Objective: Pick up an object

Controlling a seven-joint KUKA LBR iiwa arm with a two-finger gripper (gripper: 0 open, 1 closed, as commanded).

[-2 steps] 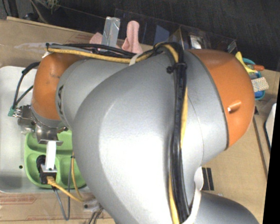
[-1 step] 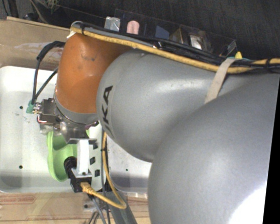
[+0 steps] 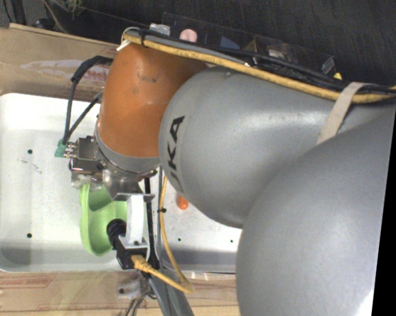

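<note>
A green object (image 3: 98,222) is seen in the left white bin (image 3: 11,166), near its front wall. It lies right under the wrist of the grey arm (image 3: 255,161). The gripper (image 3: 109,211) is hidden by the wrist, so its state cannot be told.

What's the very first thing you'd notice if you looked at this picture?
The huge grey robot arm grabs your eye first; it covers most of the right side, with a shiny orange band near the top middle. Next comes a bright green object in the left white bin, right under the arm's wrist. Look closer and a small orange thing peeks out beside the arm.
</note>
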